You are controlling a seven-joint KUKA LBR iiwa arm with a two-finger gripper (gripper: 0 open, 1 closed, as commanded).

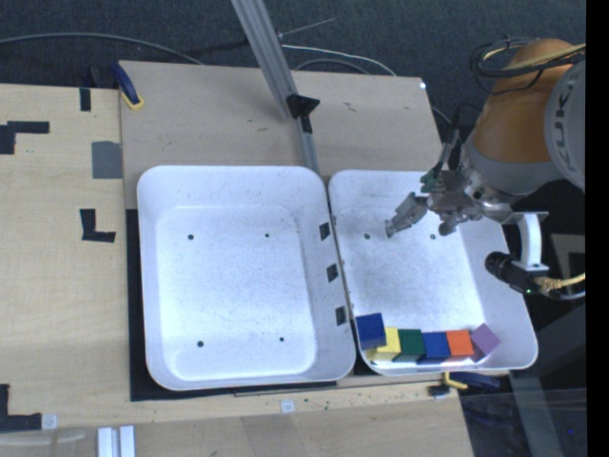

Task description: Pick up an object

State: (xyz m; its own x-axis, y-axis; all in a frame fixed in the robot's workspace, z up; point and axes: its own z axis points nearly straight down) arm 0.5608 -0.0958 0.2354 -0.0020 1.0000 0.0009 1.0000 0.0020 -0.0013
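While the blocks sit bunched along the near rim of the right bin, nothing is between the fingers of the hand. Row from left: blue block resting partly on a yellow block, then green block, second blue block, orange block, purple block tilted at the right end. All touching or just beside each other.

Hand hovers over the far half of the right bin, well apart from the blocks, fingers spread apart and pointing left and down, carrying nothing. Arm comes in from the right, orange band above the wrist, grey wrist body angled toward the bin.

Counter is light wood with black tape marks on the left panel. A grey metal post slants in from the top and ends near the gap between the bins. Cables run across the dark floor behind.

Left bin sits just beside the right one, rims touching; speckled white floor with four small dark dots.
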